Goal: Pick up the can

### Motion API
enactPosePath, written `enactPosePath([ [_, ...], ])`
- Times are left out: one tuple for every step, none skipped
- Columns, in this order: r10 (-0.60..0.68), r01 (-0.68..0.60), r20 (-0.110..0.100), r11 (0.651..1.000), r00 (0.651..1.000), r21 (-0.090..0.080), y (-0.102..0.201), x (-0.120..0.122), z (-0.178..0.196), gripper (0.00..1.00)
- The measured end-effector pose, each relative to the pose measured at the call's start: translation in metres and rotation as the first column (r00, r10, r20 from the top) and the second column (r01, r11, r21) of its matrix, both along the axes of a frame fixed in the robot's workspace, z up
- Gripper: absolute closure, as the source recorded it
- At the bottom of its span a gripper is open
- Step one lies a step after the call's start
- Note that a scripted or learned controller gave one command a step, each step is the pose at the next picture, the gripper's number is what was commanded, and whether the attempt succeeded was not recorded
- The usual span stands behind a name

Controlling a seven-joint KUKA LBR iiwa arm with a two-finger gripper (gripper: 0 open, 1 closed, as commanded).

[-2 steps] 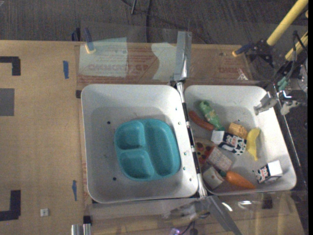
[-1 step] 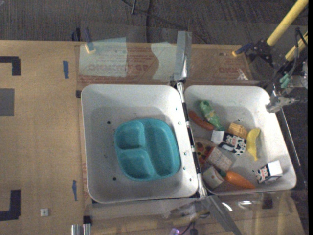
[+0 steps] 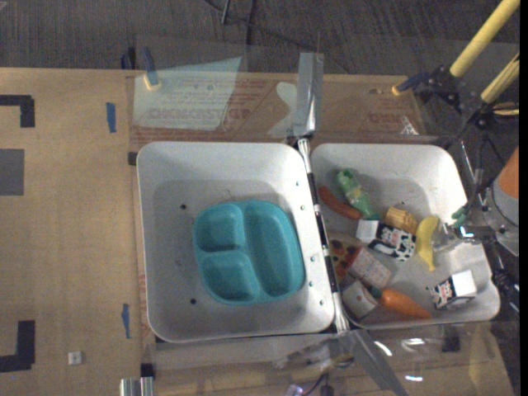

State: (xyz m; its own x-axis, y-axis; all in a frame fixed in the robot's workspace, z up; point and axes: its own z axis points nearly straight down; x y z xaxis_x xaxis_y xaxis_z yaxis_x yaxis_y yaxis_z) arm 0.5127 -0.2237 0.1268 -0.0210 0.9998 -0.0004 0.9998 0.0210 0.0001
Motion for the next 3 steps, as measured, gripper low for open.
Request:
enactPosePath([
  [0.069, -0.069, 0.003, 0.998, 0.998, -0.002, 0.001, 0.074, 0.135, 1.0],
  [0.385, -0.385, 0.006, 0.923, 0.923, -0.007, 0.002, 0.143, 0.222, 1.0],
  [0.649, -0.649, 0.005, 0.76, 0.76, -0.01, 0.002, 0.155, 0.311, 1.0],
])
